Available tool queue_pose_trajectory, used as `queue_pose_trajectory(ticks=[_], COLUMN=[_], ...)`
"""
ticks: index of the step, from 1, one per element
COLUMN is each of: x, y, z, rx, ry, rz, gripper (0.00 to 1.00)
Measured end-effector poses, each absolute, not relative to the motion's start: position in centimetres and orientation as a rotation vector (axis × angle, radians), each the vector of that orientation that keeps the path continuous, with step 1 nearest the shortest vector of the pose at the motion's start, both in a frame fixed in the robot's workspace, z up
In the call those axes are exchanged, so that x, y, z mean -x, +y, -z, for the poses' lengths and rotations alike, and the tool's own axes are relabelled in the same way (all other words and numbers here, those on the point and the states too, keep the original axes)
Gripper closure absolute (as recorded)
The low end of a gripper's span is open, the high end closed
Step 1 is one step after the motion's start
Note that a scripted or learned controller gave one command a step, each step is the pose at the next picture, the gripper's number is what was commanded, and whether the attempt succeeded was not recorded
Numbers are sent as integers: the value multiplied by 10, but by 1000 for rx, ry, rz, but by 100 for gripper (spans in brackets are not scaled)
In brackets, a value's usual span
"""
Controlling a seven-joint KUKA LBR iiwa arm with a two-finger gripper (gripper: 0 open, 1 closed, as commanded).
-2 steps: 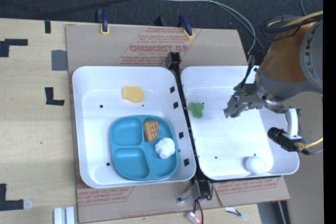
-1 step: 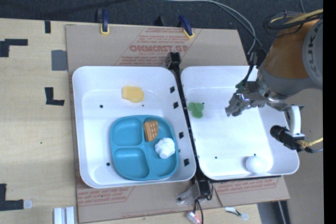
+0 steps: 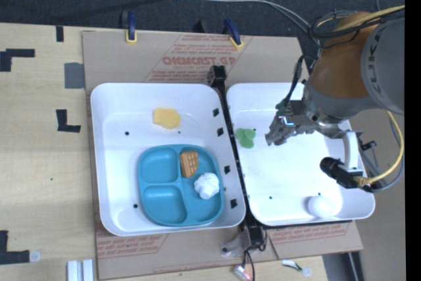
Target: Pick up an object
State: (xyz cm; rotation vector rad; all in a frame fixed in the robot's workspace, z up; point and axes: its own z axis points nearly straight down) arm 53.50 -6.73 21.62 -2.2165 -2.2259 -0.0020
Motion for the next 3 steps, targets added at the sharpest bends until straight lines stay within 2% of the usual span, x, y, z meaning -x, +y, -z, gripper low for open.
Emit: queue_pose_trajectory(ticks=[2,3], x=[-528,-512], y=[42,96], z=[-235,-235], rx=[2215,2215], ry=[-2226,-2226], rz=[1,0], gripper=[100,100])
